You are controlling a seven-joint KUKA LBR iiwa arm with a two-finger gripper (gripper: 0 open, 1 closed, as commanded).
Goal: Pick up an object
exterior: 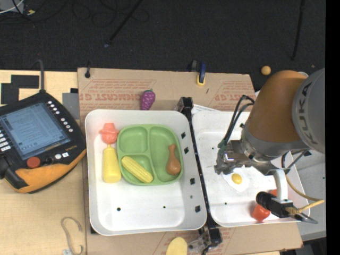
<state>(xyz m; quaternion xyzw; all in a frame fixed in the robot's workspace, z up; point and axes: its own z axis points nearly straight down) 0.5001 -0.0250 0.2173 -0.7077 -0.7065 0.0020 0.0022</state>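
A: Item 1, the containers?

B: 2 shallow white bins side by side on the table (48, 217). The left bin (138, 211) holds a green divided plate (149, 154) with 3 compartments.

A: Contents of the plate?

B: A yellow corn cob (137, 169) lies slantwise in the lower left compartment. A brown drumstick (173, 160) stands along the right compartment. The upper left compartment has nothing listed.

A: Loose items in the left bin?

B: A yellow bottle-shaped toy (110, 164) lies just beside the plate's left rim, and a pink-red toy (109, 133) sits at its upper end, touching or nearly so.

A: The right bin (212, 126)?

B: A fried egg toy (237, 180), white with a yellow yolk, lies near the middle. A red toy (261, 212) sits near the front edge, partly behind a black fitting.

A: The arm?

B: The grey arm with its orange band (276, 108) reaches in from the right over the right bin. The tool (227, 163) hangs just above and to the left of the egg; whether they touch, I cannot tell.

A: State of the tool?

B: Cannot tell; the wrist and cables cover it. Nothing is seen held.

A: Items outside the bins?

B: A purple grape toy (147, 99) on the cardboard behind the left bin, a yellow toy (177, 246) at the front edge, and a teach pendant (37, 137) at the left.
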